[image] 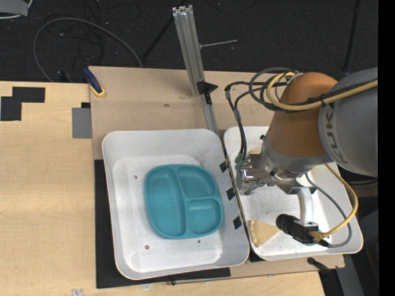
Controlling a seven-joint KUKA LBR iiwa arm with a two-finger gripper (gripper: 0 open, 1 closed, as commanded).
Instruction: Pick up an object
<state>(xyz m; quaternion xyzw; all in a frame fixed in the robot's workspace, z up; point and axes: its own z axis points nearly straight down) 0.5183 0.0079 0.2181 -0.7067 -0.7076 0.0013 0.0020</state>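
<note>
A teal divided plate [183,200] lies flat in the left white bin [123,153], near its middle. A pale tan wedge-shaped piece [261,232] rests in the near left corner of the right white bin [345,242]. My gripper [248,176] hangs low over the left side of the right bin, close to the wall between the bins and a little beyond the tan piece. The orange band and grey wrist cover most of it from above, and nothing can be seen held in it.
An aluminium post [192,54] rises from the bench behind the two bins. The arm's bulk covers most of the right bin's floor. Black clips [231,193] sit along the shared wall between the bins.
</note>
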